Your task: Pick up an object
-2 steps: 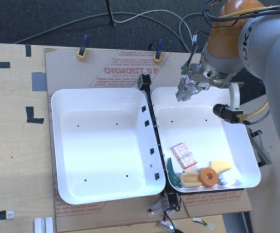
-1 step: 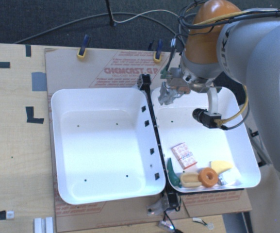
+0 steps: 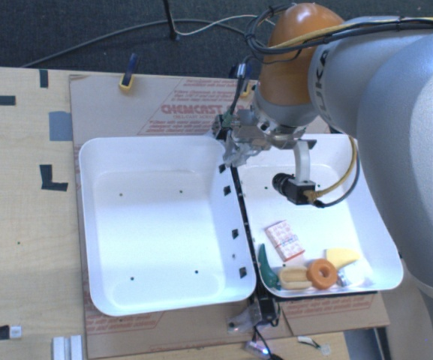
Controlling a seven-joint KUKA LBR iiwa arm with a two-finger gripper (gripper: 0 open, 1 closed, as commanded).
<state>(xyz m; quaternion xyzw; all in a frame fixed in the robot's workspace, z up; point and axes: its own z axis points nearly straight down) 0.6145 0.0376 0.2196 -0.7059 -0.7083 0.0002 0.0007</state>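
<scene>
- Objects huddle in the right bin's (image 3: pixel 366 223) near corner: orange ring (image 3: pixel 322 274), yellow piece (image 3: pixel 342 257), red-printed packet (image 3: pixel 284 240), green item (image 3: pixel 266 269), presumably slid there, awaiting picking.
- Left bin (image 3: pixel 156 223) sits alongside.
- Gripper (image 3: pixel 240 145) hovers over the far divider; jaws' state unreadable.

orange ring (image 3: pixel 322 274): flat, near right-bin front edge | yellow wedge (image 3: pixel 342 257): just behind ring | tan block (image 3: pixel 294 277): left of ring, touching | red-white packet (image 3: pixel 284 241): flat, farther back | green strip (image 3: pixel 266 268): by bin's left wall

I read red "CHEMCAST" on cardboard sheet (image 3: pixel 172 109) under the bins, smaller red print there illegible, nothing else readable
</scene>
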